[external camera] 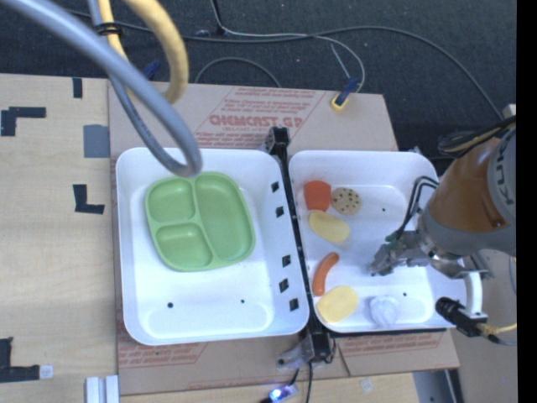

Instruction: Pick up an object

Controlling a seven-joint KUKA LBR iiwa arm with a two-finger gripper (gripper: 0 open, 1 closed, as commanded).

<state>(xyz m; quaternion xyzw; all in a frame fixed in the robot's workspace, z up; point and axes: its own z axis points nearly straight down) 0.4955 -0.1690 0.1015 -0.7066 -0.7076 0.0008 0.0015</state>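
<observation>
The right bin (369, 162) holds several food items: an orange-red block (316, 195), a speckled cookie (345, 199), a pale yellow piece (329, 227), an orange sausage (325, 272), a round yellow piece (337, 304) and a white crumpled lump (385, 311). My gripper (386, 260) hangs low over the bin's middle right, to the right of the sausage and above the white lump. Nothing shows between its tips. The arm's orange band (470, 196) rises behind it.
The left bin (134, 225) carries a green divided plate (200, 220). A grey hose (126, 82) and a yellow hose (164, 32) cross over its top left corner. A black clip strip (289, 250) runs between the bins. Cables lie beyond the cardboard.
</observation>
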